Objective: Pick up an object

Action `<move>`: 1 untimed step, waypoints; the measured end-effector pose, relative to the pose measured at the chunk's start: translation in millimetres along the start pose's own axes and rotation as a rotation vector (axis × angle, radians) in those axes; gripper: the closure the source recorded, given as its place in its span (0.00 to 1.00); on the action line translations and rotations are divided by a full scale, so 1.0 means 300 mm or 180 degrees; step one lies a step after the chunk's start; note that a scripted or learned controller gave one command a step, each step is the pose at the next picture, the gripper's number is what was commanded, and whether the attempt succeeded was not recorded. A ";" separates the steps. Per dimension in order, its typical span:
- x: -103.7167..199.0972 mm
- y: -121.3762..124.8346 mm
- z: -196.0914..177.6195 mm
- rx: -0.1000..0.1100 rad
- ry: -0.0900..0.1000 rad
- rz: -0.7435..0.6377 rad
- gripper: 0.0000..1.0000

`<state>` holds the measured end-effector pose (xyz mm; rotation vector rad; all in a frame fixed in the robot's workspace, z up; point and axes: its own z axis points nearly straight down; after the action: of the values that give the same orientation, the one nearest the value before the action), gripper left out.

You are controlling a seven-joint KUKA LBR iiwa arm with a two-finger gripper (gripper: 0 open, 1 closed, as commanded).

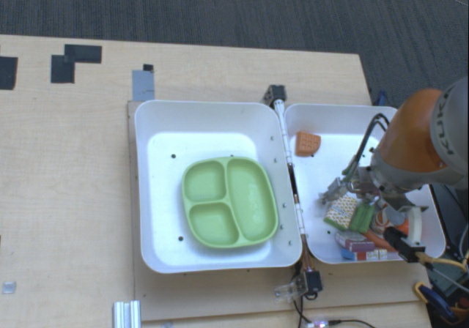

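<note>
My gripper (344, 191) hangs low in the right-hand shallow white bin (322, 242), directly over a heap of small things: a speckled cream packet (341, 211), a green block (361, 218) and a red-and-white box (363, 248). An orange waffle-textured piece (308, 143) lies apart, near the bin's far left corner. The left-hand shallow white bin (157, 173) holds a light green plastic three-compartment plate (229, 202).
</note>
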<state>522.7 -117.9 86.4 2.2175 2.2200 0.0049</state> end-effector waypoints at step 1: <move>0.002 0.008 -0.038 -0.0024 -0.0002 -0.0002 1.00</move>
<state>525.2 -117.3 97.9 2.2129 2.2165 0.0123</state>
